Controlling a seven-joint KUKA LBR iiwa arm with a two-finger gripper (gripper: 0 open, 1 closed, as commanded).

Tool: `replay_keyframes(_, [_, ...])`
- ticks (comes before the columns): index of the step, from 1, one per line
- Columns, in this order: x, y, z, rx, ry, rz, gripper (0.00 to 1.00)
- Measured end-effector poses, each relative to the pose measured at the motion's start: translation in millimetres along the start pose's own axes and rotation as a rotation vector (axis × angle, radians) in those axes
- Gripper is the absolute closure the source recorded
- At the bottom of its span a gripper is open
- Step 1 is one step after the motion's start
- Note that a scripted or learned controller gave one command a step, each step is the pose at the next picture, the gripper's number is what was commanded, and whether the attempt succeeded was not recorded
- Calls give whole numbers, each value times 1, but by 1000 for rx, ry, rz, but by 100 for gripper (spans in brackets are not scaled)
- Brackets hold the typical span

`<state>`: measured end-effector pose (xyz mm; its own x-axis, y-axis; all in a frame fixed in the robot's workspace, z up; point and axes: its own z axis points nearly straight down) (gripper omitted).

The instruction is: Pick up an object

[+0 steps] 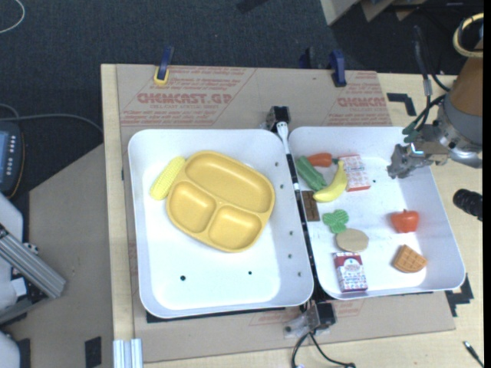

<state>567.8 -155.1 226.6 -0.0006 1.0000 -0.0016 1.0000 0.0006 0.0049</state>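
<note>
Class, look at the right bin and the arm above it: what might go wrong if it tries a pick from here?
1. The hand hovers over bare floor near the right bin's far edge, so closing here would likely grab nothing.
2. The banana, green pepper and small box crowd together; a grasp there may catch two or push one aside.

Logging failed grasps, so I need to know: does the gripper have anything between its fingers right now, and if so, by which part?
Nothing is held. The gripper hangs over bare floor in the right bin, apart from the tomato and the small carton.
</note>
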Motion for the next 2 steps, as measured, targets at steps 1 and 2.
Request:
replay_keyframes(1, [53,-21,9,8,5,-4,100])
replay_keyframes(2, [70,-40,11,8,3,-1,100])
